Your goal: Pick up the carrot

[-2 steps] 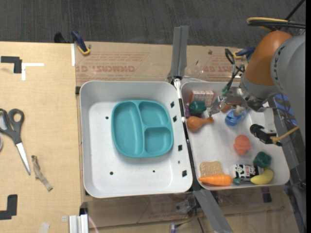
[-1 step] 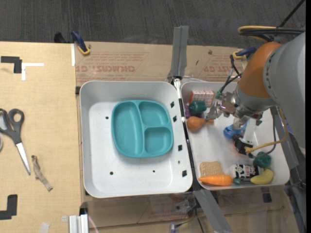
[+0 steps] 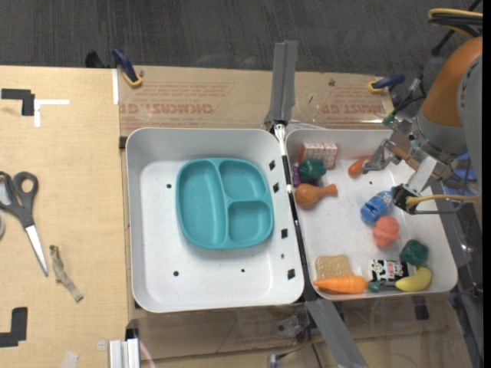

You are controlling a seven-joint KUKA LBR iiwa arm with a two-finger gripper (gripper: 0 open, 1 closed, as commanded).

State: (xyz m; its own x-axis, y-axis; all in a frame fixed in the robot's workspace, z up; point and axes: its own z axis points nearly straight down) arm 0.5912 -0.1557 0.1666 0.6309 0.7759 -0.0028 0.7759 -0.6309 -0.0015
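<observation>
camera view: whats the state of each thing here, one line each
carrot: lying flat at the near edge of the right bin, touching the bread slice, not gripped
gripper: low over the far right of the right bin, near a small orange piece
divided plate: upright in the left bin, compartments bare
banana: lying in the near right corner
scissors: closed, on the bench at left

One fixed overhead camera, slanted down over both white bins [image 3: 138, 228].
</observation>
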